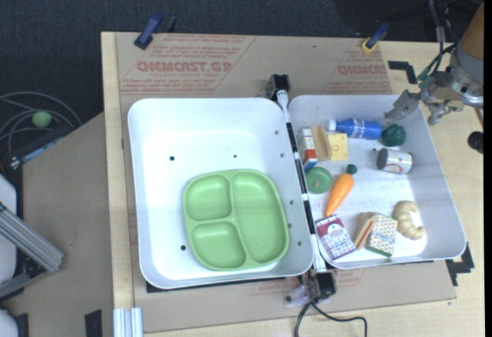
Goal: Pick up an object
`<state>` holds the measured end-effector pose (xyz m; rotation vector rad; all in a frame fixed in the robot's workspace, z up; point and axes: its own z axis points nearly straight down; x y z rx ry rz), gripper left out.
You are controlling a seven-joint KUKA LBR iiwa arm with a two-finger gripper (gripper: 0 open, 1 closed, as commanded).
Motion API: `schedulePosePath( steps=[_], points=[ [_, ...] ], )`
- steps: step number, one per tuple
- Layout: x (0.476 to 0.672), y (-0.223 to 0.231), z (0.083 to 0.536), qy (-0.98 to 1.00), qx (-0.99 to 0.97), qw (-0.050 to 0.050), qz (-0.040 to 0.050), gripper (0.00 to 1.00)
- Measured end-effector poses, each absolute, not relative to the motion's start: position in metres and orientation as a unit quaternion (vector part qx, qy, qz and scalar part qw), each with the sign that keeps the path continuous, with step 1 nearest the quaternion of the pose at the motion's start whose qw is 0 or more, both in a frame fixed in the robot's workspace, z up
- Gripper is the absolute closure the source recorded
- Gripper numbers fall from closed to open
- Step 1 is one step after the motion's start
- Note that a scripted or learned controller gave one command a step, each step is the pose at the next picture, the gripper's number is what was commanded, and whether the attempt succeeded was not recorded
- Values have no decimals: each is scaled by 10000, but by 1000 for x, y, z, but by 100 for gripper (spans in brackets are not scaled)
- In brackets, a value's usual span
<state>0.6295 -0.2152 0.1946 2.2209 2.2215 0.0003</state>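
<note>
Glossy plastic tray [234, 221], smooth bins [154, 174].

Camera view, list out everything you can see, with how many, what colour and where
Left bin: one, white, bench left.
Divided plate: one, green, in left bin.
Right bin: one, white, bench right.
Bottle: one, blue and white, right bin top.
Carrot: one, orange, right bin centre.
Can: one, silver, right of carrot.
Croissant: one, tan, right bin lower right.
Small boxes: several, mixed colours, right bin.
Gripper: one, grey, above the right bin's top right corner.

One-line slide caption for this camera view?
Gripper poised at the right bin's far edge above toy groceries including a carrot; green divided plate in left bin.
</note>
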Motion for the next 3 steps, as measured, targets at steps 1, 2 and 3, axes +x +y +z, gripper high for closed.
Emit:
schedulePosePath(
  steps=[1,2,3],
  points=[
    [640,-217,84,7090,7051,-56,35,0],
    [639,-221,95,7085,7057,-8,5,100],
    [640,-218,95,7091,7051,-37,23,0]
  ],
)
